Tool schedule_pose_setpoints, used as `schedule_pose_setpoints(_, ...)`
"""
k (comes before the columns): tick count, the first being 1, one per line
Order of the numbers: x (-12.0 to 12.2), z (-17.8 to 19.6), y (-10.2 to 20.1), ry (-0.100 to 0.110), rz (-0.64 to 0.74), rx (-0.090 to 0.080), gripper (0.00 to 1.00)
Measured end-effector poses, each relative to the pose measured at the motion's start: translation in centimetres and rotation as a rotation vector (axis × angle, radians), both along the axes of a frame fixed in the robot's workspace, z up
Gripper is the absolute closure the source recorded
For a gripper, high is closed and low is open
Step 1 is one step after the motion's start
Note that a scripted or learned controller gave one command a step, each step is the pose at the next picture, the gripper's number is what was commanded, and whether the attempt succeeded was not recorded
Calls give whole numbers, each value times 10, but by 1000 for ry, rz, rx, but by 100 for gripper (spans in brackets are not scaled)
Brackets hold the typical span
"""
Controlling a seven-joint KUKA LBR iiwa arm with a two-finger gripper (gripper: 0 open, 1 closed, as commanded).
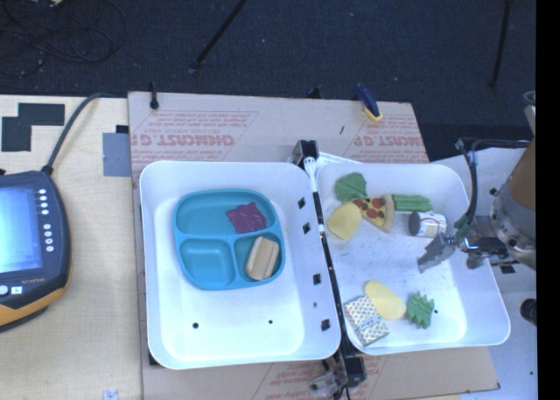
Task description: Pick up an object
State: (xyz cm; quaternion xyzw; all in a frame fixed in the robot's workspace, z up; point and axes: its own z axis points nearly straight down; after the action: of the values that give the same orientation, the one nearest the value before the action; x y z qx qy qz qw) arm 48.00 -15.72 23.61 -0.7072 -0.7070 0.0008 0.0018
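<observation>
Tool (pixel 435 254) just below small can (pixel 426 226).

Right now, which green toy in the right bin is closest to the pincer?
The bumpy green piece near the bin's front edge, just below the pincer; the other two greens lie along the back.

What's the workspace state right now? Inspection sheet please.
Surface: two white bins side by side, left bin, right bin, on a cardboard sheet.
Job's things: right bin holds pizza slice, green leaf, yellow pieces, checkered block.
Clutter: blue tray in left bin with purple item and bread roll.
Grippers: gripper low over right bin, holding nothing visible.
Cables: black cable to pendant.
Surroundings: dark floor.
</observation>
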Motion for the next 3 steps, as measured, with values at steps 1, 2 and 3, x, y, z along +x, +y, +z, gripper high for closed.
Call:
schedule_pose_setpoints(1,-3,-77,-22,-2,2,0,0)
schedule_pose_setpoints(2,-4,-139,0,-1,0,1,0)
schedule_pose_setpoints(3,63,-91,-37,-5,1,-3,0)
